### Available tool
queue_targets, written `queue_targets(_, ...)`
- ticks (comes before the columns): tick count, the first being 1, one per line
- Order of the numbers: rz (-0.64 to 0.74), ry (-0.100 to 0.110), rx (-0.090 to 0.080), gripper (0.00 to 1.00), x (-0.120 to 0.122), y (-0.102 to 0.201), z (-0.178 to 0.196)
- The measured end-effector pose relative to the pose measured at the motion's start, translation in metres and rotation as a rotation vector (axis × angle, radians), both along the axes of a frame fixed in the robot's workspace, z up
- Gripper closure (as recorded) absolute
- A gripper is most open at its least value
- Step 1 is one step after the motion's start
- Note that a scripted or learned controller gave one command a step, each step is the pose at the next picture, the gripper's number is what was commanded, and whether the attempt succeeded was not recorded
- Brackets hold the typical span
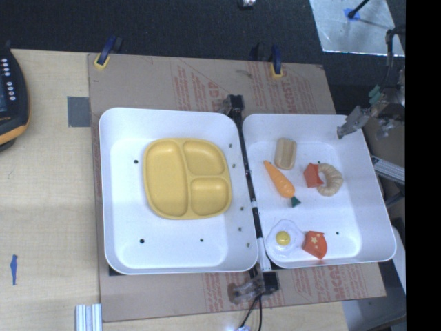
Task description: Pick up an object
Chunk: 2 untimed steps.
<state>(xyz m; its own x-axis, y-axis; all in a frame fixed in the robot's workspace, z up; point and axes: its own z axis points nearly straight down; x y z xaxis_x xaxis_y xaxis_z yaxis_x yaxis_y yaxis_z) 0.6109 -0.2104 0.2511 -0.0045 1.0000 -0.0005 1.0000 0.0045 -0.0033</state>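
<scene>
Carrot [279, 179], orange with a green tip, lies slanted in the middle of the right white bin [368, 185]. At its 12 o'clock sits a tan bread piece [285, 153]; at 3 o'clock, a croissant [331, 179] touching a red piece [312, 175]; at 6 o'clock, a fried egg [283, 238]. The left bin [124, 250] holds a yellow divided plate [187, 178]. The tool [353, 123] hovers at the right bin's 1 o'clock corner; whether it is apart or together cannot be told.

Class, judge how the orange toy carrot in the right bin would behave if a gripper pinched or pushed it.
The orange toy carrot looks round-bodied, so a push may roll it. Its taper toward the green tip could let fingers slip. It appears moulded, probably stiff and light.
</scene>
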Motion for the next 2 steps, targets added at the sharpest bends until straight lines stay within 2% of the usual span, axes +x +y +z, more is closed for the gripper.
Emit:
queue_targets(1,0.005,0.008,0.004,0.00,-0.025,0.069,-0.085)
queue_targets(2,0.001,-0.002,0.004,0.00,-0.026,0.086,-0.147)
